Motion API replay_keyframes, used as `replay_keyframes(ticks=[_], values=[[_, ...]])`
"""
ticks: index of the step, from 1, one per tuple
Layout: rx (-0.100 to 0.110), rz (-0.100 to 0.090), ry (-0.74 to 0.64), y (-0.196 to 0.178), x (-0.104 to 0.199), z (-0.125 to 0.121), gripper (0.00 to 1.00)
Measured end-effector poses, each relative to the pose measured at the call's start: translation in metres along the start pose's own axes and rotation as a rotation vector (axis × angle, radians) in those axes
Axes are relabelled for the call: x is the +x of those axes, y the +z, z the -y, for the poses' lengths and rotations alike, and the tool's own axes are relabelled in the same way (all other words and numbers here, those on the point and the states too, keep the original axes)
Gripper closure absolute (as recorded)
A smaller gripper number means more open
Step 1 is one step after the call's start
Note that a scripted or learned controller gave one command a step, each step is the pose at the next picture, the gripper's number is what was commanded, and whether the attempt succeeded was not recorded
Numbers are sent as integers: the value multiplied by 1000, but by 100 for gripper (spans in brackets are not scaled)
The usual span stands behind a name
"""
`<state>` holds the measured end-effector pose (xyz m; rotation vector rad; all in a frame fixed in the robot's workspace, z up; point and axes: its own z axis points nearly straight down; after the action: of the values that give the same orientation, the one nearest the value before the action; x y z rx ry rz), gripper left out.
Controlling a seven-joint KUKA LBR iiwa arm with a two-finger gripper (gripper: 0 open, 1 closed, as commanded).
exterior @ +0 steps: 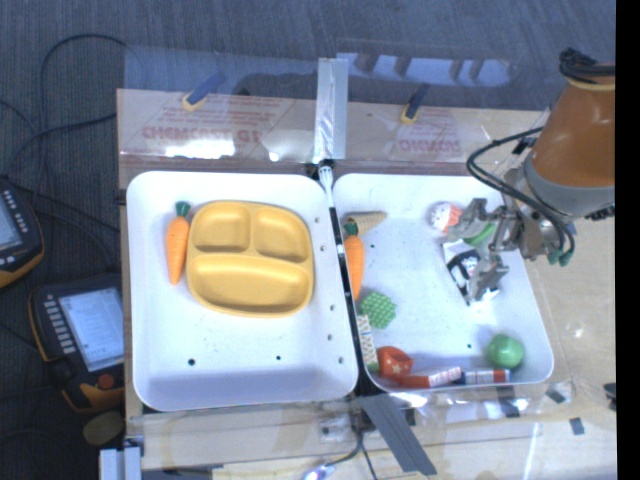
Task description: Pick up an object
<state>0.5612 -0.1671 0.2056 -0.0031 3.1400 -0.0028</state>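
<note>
Arm (575, 138) came in from 3 o'clock, orange band over the right bin (520, 228). Jaws (485, 273) sat low over the bin floor at about 3 o'clock of the bin's centre, pointing roughly toward 7 o'clock. Couldn't tell how far open they were or whether anything was between them; the fingers blurred into the wrist hardware and a dark shape under them. Small red-and-white object (443, 215) lay just at 10 o'clock of the jaws, close to the wrist, contact unclear. Green ball (505, 351) sat at 5 o'clock in the right bin, well clear of the jaws. Marker (470, 376) lay along the 6 o'clock wall, with a red toy (393, 362) at its 9 o'clock end, touching or nearly so. Green knobbly piece (378, 309) sat near the bin's 9 o'clock wall, and a carrot (353, 258) lay just above it at 12 o'clock, running along that wall. Left bin (160, 368) carried a yellow divided tray (250, 258) in its upper half, flat, three compartments. Second carrot (177, 246) lay just at 9 o'clock of the tray, leaf end toward 12 o'clock. Both bins sat side by side on the table (140, 118), touching at the middle wall.
</note>
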Motion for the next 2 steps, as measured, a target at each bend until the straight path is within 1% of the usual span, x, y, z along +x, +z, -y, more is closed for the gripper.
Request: replay_keyframes(ticks=[1, 2], values=[[1, 5, 222, 116, -35, 35, 0], [0, 12, 327, 116, 9, 43, 0]])
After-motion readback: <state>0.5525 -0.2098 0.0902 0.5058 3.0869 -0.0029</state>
